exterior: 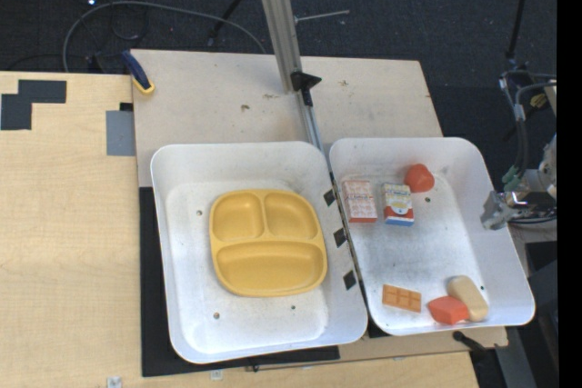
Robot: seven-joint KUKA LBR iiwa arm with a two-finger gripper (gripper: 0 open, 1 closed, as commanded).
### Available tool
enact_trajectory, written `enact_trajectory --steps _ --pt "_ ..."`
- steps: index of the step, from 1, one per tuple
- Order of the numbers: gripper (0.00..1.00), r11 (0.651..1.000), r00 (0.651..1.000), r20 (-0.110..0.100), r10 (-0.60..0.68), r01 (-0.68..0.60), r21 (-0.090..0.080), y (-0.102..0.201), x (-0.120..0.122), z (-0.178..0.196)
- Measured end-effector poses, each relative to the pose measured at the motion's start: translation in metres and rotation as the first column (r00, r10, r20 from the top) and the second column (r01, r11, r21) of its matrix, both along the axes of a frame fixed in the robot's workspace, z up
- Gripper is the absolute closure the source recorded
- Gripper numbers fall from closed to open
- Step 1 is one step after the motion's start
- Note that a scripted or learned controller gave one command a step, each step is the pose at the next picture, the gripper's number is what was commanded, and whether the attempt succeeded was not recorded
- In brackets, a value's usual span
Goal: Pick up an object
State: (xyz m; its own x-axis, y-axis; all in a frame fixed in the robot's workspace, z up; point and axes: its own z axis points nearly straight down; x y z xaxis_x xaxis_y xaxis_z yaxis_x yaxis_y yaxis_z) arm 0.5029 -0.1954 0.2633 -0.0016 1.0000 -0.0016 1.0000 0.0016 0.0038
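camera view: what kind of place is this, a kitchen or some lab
Most likely a robotics lab test bench, not a kitchen. Two shallow white bins sit on a plywood board, one holding a yellow divided plate, the other toy food such as a small carton. Loose cables trail over the dark floor.

**Open middle in the right bin, clutter along its edges**

The pincer (506,209) sits just outside the right bin (473,161), at its outer rim. Straight inward from it, the bin floor lies bare through the middle. Farther inward and slightly up stand a red ball (418,177), a small carton (397,203) and a pink box (358,200), close together. Below the pincer, by the near corner, a tan block (468,296) touches a red piece (446,311), with an orange wafer (402,298) beside them. Beyond, the left bin (173,223) carries a yellow divided tray (267,243) at its centre.
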Motion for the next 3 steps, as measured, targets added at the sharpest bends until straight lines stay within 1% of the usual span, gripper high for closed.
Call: enact_trajectory --steps 1,2,3 --pt "1.0 1.0 1.0 -0.007 0.003 -0.003 0.004 0.043 0.004 -0.006" --pt "1.0 1.0 1.0 -0.008 0.004 -0.004 0.004 0.099 0.011 -0.021" --pt "1.0 1.0 1.0 -0.006 0.004 -0.004 0.003 0.161 0.022 -0.021"
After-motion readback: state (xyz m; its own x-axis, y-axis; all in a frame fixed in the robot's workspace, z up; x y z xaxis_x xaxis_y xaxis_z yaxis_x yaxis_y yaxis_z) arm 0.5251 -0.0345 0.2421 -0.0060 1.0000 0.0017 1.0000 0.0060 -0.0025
